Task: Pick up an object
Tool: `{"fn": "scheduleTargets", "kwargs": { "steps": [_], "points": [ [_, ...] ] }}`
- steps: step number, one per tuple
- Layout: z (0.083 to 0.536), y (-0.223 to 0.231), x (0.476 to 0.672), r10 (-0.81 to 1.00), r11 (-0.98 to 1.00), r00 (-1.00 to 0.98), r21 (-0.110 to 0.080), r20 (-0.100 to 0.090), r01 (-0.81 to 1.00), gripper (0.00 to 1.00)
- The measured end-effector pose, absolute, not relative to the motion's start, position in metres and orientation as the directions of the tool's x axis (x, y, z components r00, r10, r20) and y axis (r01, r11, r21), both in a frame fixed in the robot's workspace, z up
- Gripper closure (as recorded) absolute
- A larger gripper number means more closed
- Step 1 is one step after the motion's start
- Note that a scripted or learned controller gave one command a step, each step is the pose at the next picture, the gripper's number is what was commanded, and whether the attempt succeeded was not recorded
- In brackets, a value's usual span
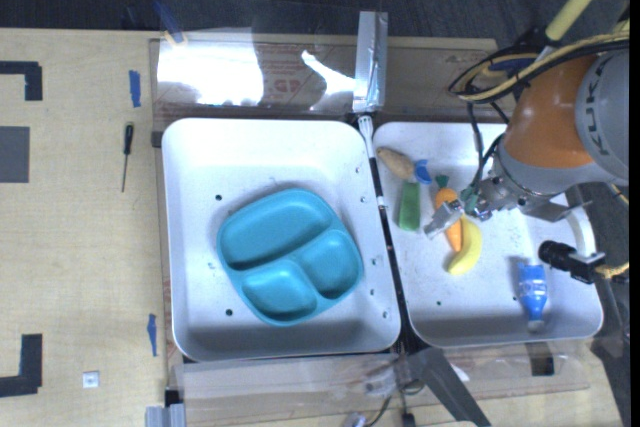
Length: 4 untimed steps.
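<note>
The gripper (450, 213) is low in the right bin (570, 320), just above the banana (464, 249). Whether anything is held cannot be told. The banana's long side runs away from the gripper, toward the bin's front wall.

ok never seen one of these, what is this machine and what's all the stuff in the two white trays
You are looking down, at a slant, from a single camera fixed above a workbench. The grey machine with the orange band on the right is a robot arm; its job here is to pick up an object. At its tip is a gripper, low over the right bin.

The left bin holds a blue divided plate. The right bin holds small items: a yellow banana, a green block, a wooden-handled tool, something orange by the gripper, and a blue and white bottle.

I cannot tell whether anything is held: the gripper sits right at the banana and the orange piece.
</note>
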<state>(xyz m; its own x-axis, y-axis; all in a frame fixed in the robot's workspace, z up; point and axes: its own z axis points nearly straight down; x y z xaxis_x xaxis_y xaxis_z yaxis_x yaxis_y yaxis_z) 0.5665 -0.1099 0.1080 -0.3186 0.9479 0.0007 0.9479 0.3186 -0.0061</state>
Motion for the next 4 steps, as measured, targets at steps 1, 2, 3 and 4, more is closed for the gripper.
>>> {"fn": "scheduleTargets", "kwargs": {
  "steps": [1,2,3,4],
  "points": [
    [0.122,-0.107,0.57,0.947,0.321,-0.321,0.005,-0.003,0.947,1.0],
    [0.121,-0.107,0.57,0.947,0.322,-0.322,0.004,-0.002,0.947,0.0],
    [0.087,-0.117,0.591,0.982,0.191,-0.191,0.005,-0.001,0.982,0.0],
    [0.1,-0.118,0.593,0.981,0.192,-0.192,0.013,-0.005,0.981,1.0]
  ]
}}
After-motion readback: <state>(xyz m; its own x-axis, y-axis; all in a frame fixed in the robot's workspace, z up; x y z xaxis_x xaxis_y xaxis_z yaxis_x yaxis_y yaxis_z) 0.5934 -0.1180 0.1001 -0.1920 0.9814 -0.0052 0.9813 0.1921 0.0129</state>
